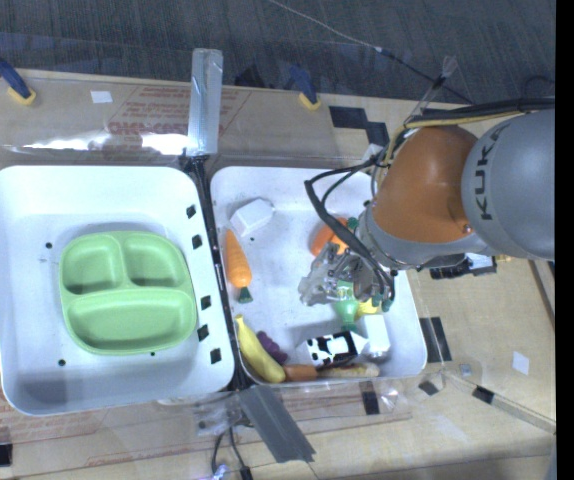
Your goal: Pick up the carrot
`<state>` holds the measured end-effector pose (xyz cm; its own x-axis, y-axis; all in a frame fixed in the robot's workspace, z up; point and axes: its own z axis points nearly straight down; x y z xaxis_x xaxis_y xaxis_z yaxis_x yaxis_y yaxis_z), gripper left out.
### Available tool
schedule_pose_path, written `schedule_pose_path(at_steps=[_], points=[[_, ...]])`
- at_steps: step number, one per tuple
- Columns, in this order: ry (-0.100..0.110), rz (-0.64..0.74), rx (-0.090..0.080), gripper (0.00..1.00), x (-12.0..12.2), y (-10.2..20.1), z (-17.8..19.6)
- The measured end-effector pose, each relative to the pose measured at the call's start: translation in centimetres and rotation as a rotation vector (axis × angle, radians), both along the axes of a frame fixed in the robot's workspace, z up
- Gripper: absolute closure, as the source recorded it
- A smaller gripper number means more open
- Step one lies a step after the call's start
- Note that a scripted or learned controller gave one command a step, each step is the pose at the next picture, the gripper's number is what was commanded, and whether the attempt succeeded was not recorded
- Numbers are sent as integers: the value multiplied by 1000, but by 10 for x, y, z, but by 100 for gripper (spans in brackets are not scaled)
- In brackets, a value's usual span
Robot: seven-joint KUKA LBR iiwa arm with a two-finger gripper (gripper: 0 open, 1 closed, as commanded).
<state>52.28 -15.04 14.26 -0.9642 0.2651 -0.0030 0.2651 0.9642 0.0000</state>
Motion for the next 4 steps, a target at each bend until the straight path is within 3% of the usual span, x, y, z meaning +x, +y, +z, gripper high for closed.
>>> schedule_pose_path(at_steps=[1, 2, 3, 4], points=[[2, 0, 1, 0, -1, 0, -1], [3, -419, 1, 0, 48, -34, -51], [0, -410, 0, 100, 49, -33, -40], [-4, -423, 4, 100, 27, 46, 34]])
